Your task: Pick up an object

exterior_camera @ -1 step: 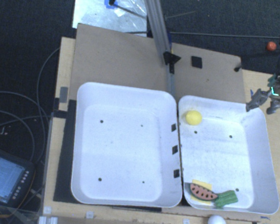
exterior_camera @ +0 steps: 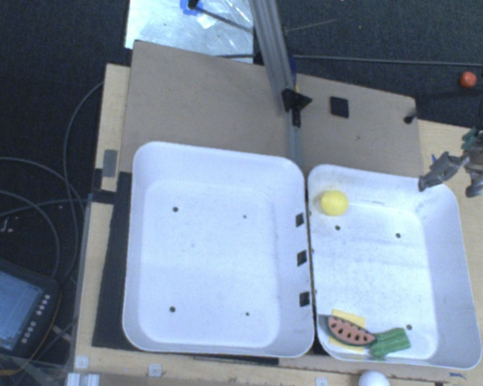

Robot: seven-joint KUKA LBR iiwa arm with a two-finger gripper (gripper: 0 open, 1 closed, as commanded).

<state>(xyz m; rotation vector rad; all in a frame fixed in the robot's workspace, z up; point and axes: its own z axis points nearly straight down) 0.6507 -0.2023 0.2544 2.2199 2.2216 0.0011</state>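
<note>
Robot arm poised at the far corner of the right bin, nothing picked up yet.

The end effector (exterior_camera: 453, 176) hung over the far right corner of the right bin (exterior_camera: 446, 261), its two fingers spread apart and holding nothing. A yellow ball (exterior_camera: 334, 202) sat near that bin's far left corner; a watermelon slice (exterior_camera: 349, 331), a yellow piece (exterior_camera: 349, 318) and a green toy (exterior_camera: 391, 342) lay clustered at its near edge. A white ball (exterior_camera: 374, 385) rested on the counter (exterior_camera: 237, 98) just outside. The grasp appeared to be entirely ahead.
</note>
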